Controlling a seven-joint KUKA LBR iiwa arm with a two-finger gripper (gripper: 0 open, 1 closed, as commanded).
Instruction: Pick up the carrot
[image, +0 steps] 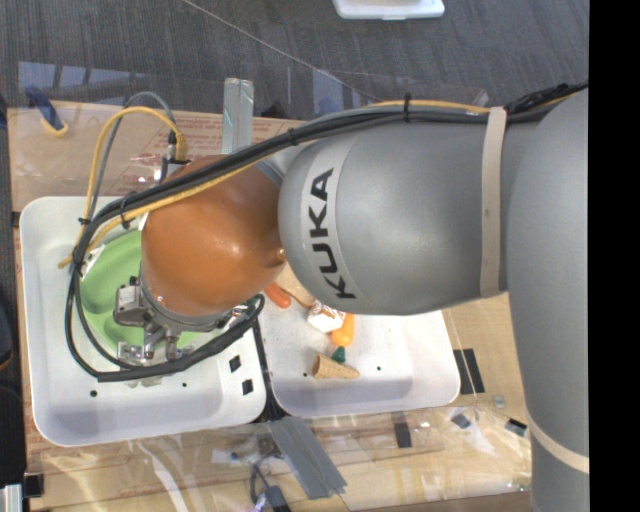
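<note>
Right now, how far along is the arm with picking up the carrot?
Nothing looks done yet. The small orange carrot with a green top lies in the right white bin, beside a tan cone-shaped piece. In hand: the gripper is low over the left white bin, by a green object; its grasp can't be judged. Left: cross over, grasp, lift.

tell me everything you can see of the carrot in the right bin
The small orange carrot with a green top looks like a smooth plastic toy. It lies in the right shallow white bin, near the bin's middle, its green end pointing toward the front wall. Its upper end is hidden under the big grey arm. It lies against a small white object on its left, and a tan cone-shaped piece lies just below it, apart.
</note>
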